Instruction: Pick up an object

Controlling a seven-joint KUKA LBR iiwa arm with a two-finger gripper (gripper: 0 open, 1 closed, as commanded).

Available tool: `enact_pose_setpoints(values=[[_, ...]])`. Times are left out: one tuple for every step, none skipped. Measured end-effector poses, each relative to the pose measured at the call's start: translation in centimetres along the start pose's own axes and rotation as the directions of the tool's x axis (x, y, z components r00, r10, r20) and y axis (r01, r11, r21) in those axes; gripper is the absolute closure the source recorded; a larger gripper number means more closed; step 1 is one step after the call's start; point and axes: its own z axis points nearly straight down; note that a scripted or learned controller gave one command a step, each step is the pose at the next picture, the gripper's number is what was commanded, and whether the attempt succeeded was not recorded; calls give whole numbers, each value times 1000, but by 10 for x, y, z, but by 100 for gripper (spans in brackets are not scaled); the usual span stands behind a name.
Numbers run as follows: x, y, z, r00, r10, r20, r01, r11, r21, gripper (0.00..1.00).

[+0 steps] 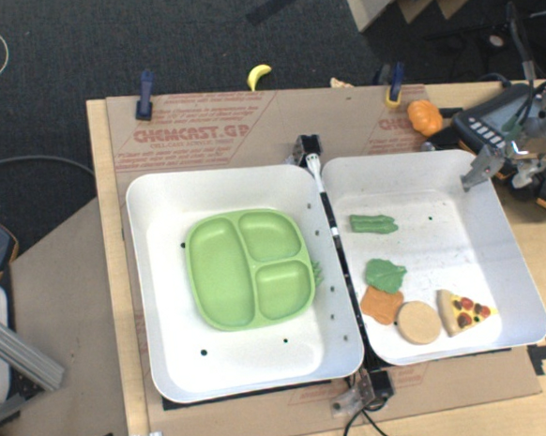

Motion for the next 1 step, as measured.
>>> enact_pose_setpoints(values=[[-4, -37, 148, 1000, 0, -10, 0, 1000, 4, 0]])
